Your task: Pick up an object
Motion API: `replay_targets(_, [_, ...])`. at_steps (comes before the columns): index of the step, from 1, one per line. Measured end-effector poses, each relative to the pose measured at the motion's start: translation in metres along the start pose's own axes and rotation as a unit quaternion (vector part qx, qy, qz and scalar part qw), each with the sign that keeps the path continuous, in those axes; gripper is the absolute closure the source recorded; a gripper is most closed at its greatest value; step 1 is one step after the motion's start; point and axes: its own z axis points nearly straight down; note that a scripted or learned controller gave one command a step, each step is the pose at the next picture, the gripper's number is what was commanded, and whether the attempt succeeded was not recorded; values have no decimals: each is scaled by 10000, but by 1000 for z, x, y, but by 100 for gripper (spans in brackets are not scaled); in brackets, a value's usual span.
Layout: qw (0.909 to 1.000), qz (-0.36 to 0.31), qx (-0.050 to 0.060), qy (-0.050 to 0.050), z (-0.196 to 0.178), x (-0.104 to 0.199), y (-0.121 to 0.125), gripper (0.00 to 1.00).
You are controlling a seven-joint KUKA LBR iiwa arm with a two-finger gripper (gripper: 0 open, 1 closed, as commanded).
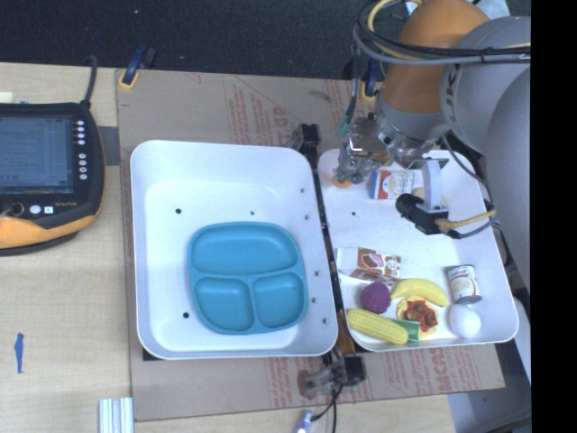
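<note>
I logged two white bins side by side on the bench. The left bin (153, 242) held one blue divided tray (245, 276), lying flat near its middle.

The right bin (482, 242) held the small items, grouped toward its near edge: a corn cob (378, 327) at the front; a purple round piece (376, 296) just behind it; a banana (420, 288) beside that; a small plate of red and green food (418, 315) touching the banana; a white egg (465, 319) at the near right corner; a small can (462, 283) just behind the egg; a brown and white packet (370, 262) by the divider. A red and white carton (389, 184) lay at the far end, under the wrist.

The arm (433, 52) reached in from the right, with the gripper (353, 165) low over the far left corner of the right bin, beside the carton. I could not tell how the end effector was set; nothing showed in it.

A tablet controller (41, 165) lay on the bench, left of the bins
</note>
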Motion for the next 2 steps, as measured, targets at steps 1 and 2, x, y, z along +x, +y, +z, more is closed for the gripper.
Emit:
replay_targets(1, [10000,9,-1,-10,-52,-51,-37,100])
replay_targets(2, [10000,13,-5,-10,-46,-101,-31,100])
